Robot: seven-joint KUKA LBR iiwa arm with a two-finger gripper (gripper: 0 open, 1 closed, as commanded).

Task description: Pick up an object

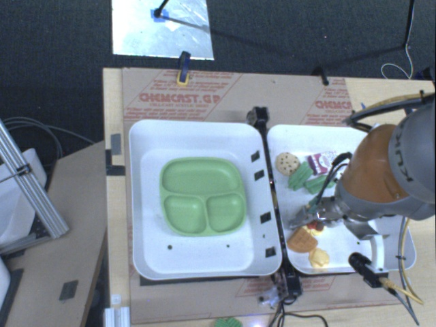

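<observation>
Two shallow white bins are seen side by side on the bench (225, 90); the left bin (146, 182) holds a green divided tray (203, 196), which lies flat near its middle; the right bin (276, 138) holds several small things. A round speckled cookie (287, 162) lies near the top left of that bin; a green piece (303, 176) is just beside it; a purple and white packet (319, 162) lies near both. An orange piece (302, 238) and a small yellow piece (318, 257) lie toward the bin's lower edge. The arm (381, 172) is stretched over the right bin; the jaws (310, 218) are lowered just above the orange piece; whether they are spread or pressed together cannot be told.
</observation>
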